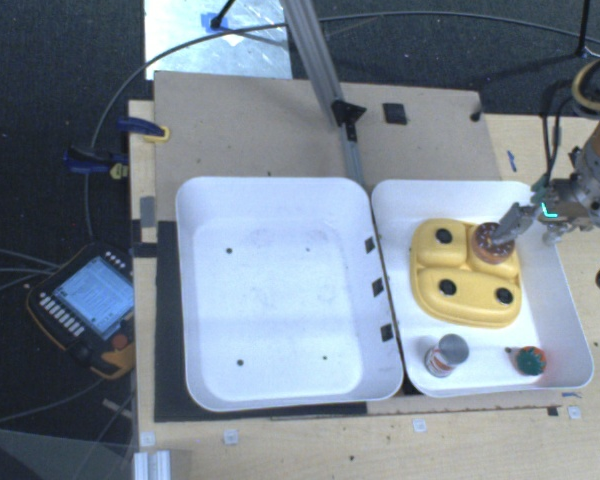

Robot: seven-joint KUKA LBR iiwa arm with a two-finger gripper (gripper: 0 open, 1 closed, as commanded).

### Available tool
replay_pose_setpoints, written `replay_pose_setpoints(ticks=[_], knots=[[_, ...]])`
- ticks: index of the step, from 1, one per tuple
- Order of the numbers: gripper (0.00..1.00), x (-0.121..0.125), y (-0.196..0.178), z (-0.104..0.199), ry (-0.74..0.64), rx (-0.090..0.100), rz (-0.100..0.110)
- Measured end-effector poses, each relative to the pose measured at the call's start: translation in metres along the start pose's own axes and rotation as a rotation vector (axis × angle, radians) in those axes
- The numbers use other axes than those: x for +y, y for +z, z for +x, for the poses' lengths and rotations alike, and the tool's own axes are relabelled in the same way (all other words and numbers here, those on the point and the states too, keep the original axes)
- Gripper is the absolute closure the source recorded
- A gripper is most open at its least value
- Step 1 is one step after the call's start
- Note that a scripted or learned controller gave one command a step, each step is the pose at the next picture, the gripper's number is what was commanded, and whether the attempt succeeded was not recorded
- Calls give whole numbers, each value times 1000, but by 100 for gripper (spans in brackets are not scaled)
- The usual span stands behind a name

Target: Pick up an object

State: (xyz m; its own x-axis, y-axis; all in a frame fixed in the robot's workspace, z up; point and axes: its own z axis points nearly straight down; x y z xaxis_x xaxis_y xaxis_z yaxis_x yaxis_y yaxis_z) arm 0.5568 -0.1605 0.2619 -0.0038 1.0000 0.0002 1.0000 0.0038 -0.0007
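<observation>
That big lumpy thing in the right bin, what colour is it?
Yellow, with dark round spots, seen in the camera view.

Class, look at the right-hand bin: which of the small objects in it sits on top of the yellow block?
The brown round object, resting on the yellow block's upper right corner under the gripper. The small silver can and green-orange ball lie on the bin floor.
</observation>
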Motion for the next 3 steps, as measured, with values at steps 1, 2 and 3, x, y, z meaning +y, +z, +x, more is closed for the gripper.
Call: replay_pose_setpoints(ticks=[1, 2, 3], knots=[[0, 1, -1, 0, 0, -1, -3], [0, -5, 42, 1, 2, 0, 1], [0, -13, 101, -2, 3, 1, 3]])
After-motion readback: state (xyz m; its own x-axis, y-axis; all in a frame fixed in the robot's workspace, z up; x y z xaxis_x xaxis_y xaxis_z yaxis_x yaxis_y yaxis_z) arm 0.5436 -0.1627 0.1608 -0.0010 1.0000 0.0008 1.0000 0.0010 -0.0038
